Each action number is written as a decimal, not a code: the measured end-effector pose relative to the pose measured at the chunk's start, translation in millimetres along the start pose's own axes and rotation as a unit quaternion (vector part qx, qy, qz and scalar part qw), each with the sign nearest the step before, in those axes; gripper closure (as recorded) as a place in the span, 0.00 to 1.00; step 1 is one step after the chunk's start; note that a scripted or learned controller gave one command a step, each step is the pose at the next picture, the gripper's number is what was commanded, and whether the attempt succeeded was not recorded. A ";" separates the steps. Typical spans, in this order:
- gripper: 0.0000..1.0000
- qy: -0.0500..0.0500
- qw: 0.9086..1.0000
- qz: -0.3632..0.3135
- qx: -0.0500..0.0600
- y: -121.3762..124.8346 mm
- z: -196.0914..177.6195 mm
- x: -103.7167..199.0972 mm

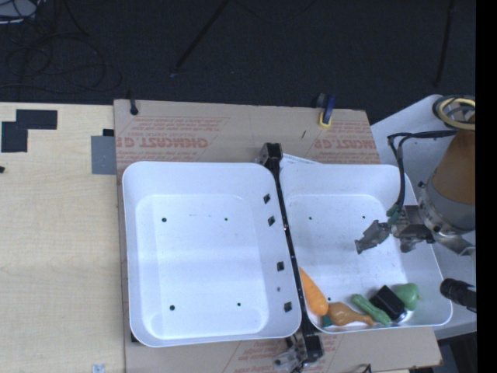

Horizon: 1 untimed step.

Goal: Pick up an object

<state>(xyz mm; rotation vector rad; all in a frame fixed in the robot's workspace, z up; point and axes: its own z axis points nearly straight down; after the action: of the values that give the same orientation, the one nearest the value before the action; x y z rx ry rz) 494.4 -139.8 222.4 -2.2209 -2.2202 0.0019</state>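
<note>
My fingers (378,235) are open with nothing between them, hanging over the bare middle of the right bin (342,179). The toys sit well apart from me in its near corner: an orange carrot (312,291), a green thing (404,294) and a black block (387,301). They are squashed together by the wall, so I could bump them or grab none.

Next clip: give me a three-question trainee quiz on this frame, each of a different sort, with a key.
1. True or false: the objects lie in the left bin.
2. Which object lies against the divider side of the right bin? A) orange carrot-shaped piece B) black block C) green round piece
3. Fill in: the gripper is above the ___ bin.

Key: 1 false, they cluster at the right bin's near edge. 2 A. 3 right.
</note>
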 end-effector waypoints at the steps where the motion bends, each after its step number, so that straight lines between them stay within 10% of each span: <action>1: 0.00 -0.002 1.000 -0.003 -0.010 46.9 -158.2 19.1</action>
<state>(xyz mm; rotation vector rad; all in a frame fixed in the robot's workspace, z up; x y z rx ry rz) 541.6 -120.7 380.6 -2.2262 -2.2381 -0.0161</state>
